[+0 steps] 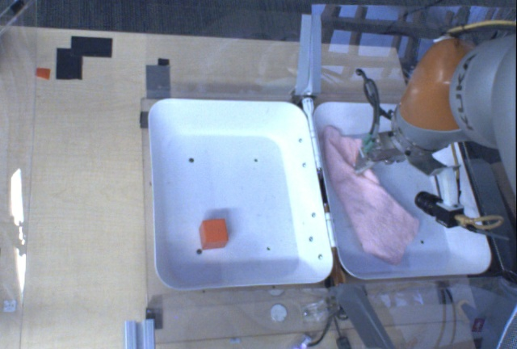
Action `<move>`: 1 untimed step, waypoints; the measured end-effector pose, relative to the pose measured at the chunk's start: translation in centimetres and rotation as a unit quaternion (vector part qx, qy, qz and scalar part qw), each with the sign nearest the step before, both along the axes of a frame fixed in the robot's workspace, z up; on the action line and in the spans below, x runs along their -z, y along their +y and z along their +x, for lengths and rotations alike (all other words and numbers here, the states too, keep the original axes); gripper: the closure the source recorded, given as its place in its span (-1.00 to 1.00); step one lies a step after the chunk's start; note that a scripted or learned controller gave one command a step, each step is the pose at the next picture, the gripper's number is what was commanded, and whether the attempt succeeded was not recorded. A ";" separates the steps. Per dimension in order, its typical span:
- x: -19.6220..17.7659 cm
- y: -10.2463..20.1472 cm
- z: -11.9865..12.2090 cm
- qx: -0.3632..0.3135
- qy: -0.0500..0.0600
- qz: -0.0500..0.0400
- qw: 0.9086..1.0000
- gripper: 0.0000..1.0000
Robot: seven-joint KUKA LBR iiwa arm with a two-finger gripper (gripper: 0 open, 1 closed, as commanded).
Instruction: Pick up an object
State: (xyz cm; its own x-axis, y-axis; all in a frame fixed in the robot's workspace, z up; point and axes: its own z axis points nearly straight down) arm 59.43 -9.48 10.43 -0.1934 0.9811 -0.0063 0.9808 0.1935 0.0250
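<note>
Camera view: gripper at pink cloth's upper edge, grip state unclear.

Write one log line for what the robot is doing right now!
arm: over right bin | pincer: at pink cloth's upper part | orange block: left bin | lift: not yet

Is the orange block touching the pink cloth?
Apart. The camera view shows the orange block in the left bin and the pink cloth in the right bin, separated by both rims.
</note>
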 end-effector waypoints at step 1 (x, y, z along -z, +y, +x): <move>0.0 0.0 0.0 0.000 0.000 0.000 1.000 -1.00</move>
State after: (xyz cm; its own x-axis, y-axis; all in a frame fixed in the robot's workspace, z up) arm 59.43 -9.48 10.44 -0.1933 0.9811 -0.0063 0.9808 0.1934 0.0250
